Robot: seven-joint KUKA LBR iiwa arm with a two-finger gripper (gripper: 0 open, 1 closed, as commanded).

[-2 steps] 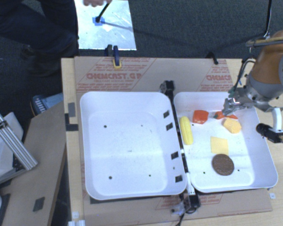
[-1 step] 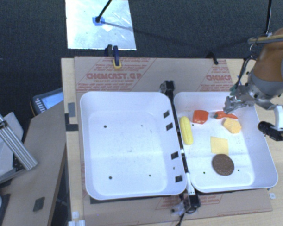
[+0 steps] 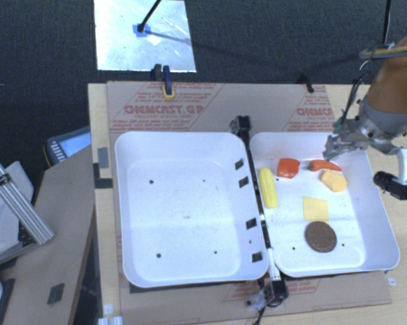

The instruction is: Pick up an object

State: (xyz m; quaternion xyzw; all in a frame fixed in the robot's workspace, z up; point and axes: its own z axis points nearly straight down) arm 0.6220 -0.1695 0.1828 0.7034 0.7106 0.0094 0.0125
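The step in hand looks like the approach: nothing is lifted yet, and the arm is only arriving over the right bin (image 3: 375, 206). I take this bin as the landmark for all places.

To the left of it, touching along the shared edge, sits the left bin (image 3: 135, 214), a shallow white plastic tray with rounded corners and a smooth, slightly shiny floor with a few small dark dots.

Inside the right bin, against its left wall, lies a yellow corn cob (image 3: 268, 187), long and rounded. Near the bin's back, a little right of the corn, is an orange-red block (image 3: 288, 167), short and chunky. In the middle of the bin lies a flat pale yellow square (image 3: 316, 208), thin like a cheese slice, and toward the front a brown round disc (image 3: 321, 236) with a rough, grainy face. Toward the back right are a small red-orange piece (image 3: 323, 165), slim and pointed, and just in front of it a yellow wedge (image 3: 333, 180) with a matte surface.

The gripper (image 3: 336, 146) hangs over the bin's back right part, just above the red-orange piece. I cannot tell how far it is open, and nothing is visibly held.

The next move probably calls for a straight descent centred on one piece, because the red-orange piece and the wedge lie close together.
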